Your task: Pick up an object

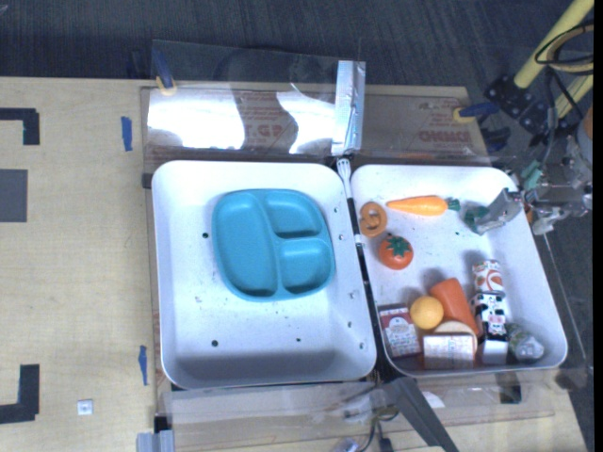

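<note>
The right bin (528, 271) holds several toy foods. An orange carrot (417, 205) lies near its back, with a small round orange piece (372, 217) and a red tomato (396, 250) to its left. An orange ball (427, 313) and an orange wedge (454, 297) sit toward the front, among small cartons (488, 277) and boxes (447, 348). My gripper (494, 214) hangs low at the bin's back right corner, just right of the carrot's green end. I see nothing held in it.
The left bin (179, 281) carries a blue divided plate (273, 243). A clear plastic sheet (245, 111) stands behind the bins. Cables and a yellow hose (556, 36) crowd the upper right. A grey lump (527, 348) lies in the right bin's front corner.
</note>
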